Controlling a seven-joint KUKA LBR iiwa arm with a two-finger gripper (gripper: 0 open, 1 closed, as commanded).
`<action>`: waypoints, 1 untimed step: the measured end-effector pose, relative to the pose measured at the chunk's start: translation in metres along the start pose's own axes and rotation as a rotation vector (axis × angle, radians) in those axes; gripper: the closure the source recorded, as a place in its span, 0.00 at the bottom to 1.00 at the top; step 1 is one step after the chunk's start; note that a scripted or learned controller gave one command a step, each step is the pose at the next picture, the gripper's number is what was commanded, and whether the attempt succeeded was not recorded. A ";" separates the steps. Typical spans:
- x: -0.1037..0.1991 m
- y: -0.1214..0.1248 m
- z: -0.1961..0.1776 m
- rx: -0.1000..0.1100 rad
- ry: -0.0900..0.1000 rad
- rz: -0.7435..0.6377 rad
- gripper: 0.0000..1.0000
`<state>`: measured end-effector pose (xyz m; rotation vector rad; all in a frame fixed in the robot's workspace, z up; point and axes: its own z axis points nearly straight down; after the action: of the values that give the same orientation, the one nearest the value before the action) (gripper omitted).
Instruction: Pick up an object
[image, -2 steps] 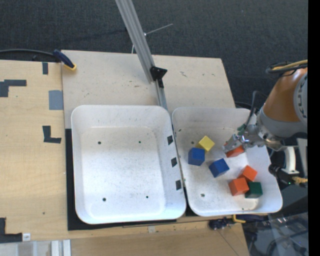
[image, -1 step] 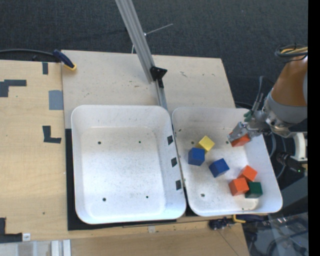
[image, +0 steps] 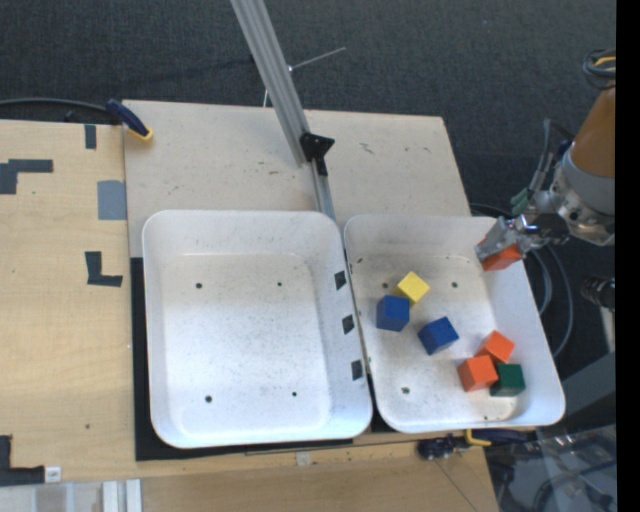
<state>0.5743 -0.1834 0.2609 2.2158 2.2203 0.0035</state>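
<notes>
R bin: yellow, blue, orange, green blocks.

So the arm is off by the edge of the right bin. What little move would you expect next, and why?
Probably a short lift, up and away from the bin's rim. The gripper sits at the upper right edge of the right bin, and an orange-red piece shows at its tip, seemingly between the fingers. The yellow block and two blue blocks lie lower in the bin, apart from it.

A slanted metal rail crosses my counter, grey tape patches mark its wood, and what may be a clamp lies by its edge.
</notes>
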 end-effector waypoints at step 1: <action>0.048 -0.019 0.006 0.007 0.003 -0.003 1.00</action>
<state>0.5557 -0.1357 0.2550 2.2180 2.2283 -0.0016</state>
